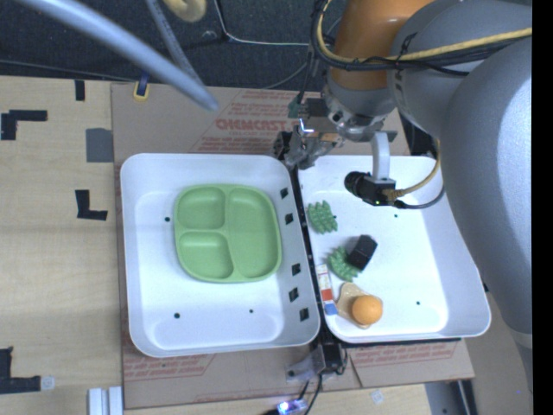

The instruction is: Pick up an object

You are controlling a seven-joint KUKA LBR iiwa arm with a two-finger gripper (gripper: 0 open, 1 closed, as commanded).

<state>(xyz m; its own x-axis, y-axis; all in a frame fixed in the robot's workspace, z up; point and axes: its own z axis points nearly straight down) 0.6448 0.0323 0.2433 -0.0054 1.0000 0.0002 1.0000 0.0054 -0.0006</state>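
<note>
The right bin (432, 258) holds several small objects. A green leafy toy (322, 217) lies near the divider. A black block (361, 251) rests against a second green piece (342, 265). An orange ball (366, 310) sits beside a tan piece (349, 293) near the front, with a small red, white and blue strip (325, 289) next to them. My gripper (299, 148) hangs over the far end of the divider between the bins, well behind all these objects, and nothing shows in its grasp.
A green divided plate (228, 233) lies in the left bin (147, 258). The grey arm with its orange band (380, 24) covers the back right of the scene. A black fitting with a cable (369, 187) hangs over the right bin's far part.
</note>
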